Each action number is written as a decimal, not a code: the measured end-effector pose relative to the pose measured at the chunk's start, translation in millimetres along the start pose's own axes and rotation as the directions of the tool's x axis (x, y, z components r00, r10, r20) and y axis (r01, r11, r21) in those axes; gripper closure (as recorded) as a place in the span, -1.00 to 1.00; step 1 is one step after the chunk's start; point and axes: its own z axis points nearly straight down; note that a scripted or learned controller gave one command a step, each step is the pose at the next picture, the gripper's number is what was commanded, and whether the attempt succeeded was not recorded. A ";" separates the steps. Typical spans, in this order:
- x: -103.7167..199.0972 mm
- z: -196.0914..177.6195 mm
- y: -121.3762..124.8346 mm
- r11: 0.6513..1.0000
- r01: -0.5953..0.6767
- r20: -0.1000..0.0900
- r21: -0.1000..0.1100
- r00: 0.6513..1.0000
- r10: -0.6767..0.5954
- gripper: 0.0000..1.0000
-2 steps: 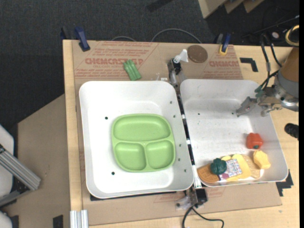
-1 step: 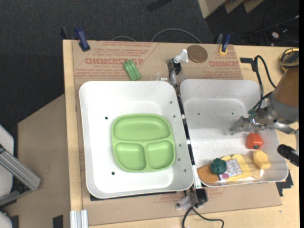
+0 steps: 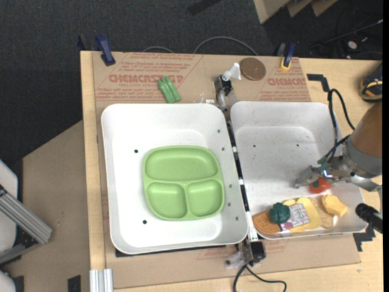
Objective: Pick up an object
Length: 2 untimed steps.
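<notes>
Bench [image 3: 61, 181]: it carried two shallow white bins side by side, and you had the arm coming in from the right of the view.
Left bin [image 3: 121, 132]: it held a green divided plate [image 3: 182, 181] lying flat in the middle; this one was well apart from the arm, so I judge it was not your target.
Right bin [image 3: 273, 132]: its upper part was bare, and all the small things were crowded along the lower edge.
Arm [image 3: 369, 142]: it stood over the right side of the right bin, with the wrist low.
Pile at the lower edge: a yellow packet [image 3: 302, 215] with print lay flat, a dark green piece [image 3: 279, 212] sat on its left end, and a yellow block [image 3: 334, 205] was just beside its right end.
Pincer [image 3: 315, 178]: it was low over the bin floor, just above the pile; whether it was spread or pressed together I cannot tell.
Red object [image 3: 318, 186]: it lay right at the tip of the pincer, and this was probably the thing to pick up; I cannot tell if it was touched.
Advice: you should have centred on the red object alone, kept away from the packet below it, and lifted straight.
</notes>
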 end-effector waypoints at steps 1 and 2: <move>-0.4 -11.4 3.1 1.000 0.001 0.004 -0.008 1.000 -0.001 1.00; 123.5 -100.2 86.6 1.000 0.019 0.000 -0.020 1.000 -0.019 1.00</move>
